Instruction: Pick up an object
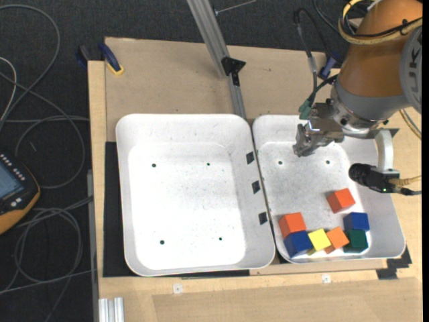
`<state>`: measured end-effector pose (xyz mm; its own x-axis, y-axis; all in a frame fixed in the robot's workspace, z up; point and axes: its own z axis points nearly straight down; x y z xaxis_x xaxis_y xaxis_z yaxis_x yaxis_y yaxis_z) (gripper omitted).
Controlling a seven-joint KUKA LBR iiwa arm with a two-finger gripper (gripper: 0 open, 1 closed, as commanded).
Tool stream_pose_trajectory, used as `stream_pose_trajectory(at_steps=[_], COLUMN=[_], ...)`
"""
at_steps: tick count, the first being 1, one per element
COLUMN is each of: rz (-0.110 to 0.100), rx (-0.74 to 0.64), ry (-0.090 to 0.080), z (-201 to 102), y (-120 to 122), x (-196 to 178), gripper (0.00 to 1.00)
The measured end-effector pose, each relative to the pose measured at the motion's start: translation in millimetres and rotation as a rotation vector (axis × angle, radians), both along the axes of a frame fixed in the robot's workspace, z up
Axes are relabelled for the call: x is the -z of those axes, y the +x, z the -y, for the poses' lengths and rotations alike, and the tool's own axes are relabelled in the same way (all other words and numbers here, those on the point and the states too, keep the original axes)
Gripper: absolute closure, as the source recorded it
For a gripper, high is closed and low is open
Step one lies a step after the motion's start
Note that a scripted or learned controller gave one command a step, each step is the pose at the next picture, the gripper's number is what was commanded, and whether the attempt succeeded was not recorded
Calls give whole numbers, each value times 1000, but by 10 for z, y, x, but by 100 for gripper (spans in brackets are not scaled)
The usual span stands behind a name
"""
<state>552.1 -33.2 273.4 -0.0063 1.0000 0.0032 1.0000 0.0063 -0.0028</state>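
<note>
Bins are seen side by side on the surface (167,66); blocks are clustered at the right bin's (281,180) near edge. The end effector (305,144) is held over its far part, grip unclear. The lone orange block (341,199) should be approached squarely

Two white bins (181,129), speckled with dark dots, sit on a tan wooden bench (167,66); the blocks are orange (341,199), orange (291,223), blue (357,221), blue (297,243), yellow (319,239), orange (337,237) and green (358,241) (arm (375,52) orange over grey)
</note>
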Motion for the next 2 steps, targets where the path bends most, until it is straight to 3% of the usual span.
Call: stream_pose_trajectory(at_steps=[2], rz=[-2], rx=[0], ry=[0], z=[-1108], y=[-75], x=[329], gripper=[100])
